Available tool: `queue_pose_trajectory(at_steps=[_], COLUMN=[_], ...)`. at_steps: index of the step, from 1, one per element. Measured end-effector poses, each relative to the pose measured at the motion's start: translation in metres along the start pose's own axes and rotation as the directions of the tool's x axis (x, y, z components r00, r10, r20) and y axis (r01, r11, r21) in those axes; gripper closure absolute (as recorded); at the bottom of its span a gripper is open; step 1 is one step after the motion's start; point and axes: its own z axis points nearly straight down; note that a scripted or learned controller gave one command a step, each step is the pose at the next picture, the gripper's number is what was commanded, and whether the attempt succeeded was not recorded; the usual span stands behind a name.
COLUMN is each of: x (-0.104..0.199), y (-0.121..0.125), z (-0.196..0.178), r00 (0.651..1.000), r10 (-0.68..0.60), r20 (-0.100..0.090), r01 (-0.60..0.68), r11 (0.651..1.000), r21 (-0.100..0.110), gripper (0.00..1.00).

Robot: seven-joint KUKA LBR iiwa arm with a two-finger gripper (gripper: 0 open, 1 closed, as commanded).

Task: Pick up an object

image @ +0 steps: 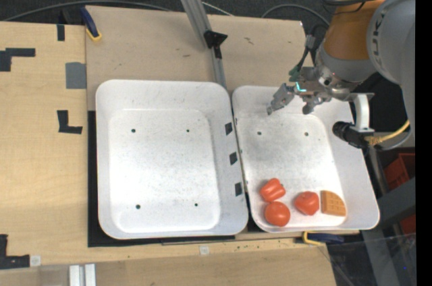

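Camera view. End effector [293, 102], fingers spread, empty, over right bin [351, 143] at 12 o'clock. Red pepper [272, 189], tomatoes [277, 214] [306, 202], waffle [333, 203] clustered at 6 o'clock. Probably light, smooth, rounded plastic; best gripped across the middle. Wooden surface [148, 42]; left bin [162, 156]; dark floor beyond.

The grey arm [395, 21] enters from the right side of the view, its orange band [351, 15] showing above the wrist, and bends down and to the left. At its end the gripper [295, 103] hangs pointing downward. Its two fingers [278, 102] are spread apart, with nothing between them.
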Motion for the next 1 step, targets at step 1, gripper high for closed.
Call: queue_pose_trajectory(at_steps=[1], x=[-0.0001], y=[0.001], z=[-0.003], r00=[1.0], r10=[-0.001], r20=[0.001], r01=[0.001], r11=[1.0], r21=[-0.005], gripper=[0.0])
